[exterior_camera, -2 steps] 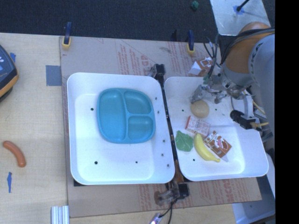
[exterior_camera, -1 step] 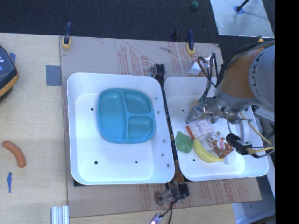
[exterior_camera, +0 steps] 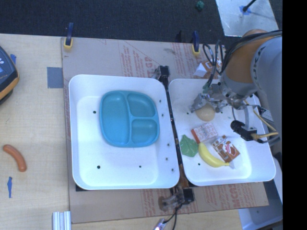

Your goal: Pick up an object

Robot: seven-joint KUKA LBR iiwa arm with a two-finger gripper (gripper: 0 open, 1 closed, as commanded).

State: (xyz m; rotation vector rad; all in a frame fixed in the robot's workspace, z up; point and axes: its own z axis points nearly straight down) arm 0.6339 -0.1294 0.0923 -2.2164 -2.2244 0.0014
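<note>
The hand [exterior_camera: 207, 104] hangs low in the right bin [exterior_camera: 259, 174], near its far-left part, and whether it is spread or pressed together cannot be told. A pale roundish object [exterior_camera: 206, 114] lies just beneath it with bare floor toward the far wall. A banana [exterior_camera: 211, 158] lies near the front rim, long axis slanting left-far to right-near.

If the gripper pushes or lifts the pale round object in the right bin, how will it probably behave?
The pale round object looks smooth and egg-like, so it may roll on the flat floor of the right bin if pushed. Its curved sides could slip out of a two-finger pinch. It appears solid, probably stiff rather than floppy. The gripper sits right above it.
</note>
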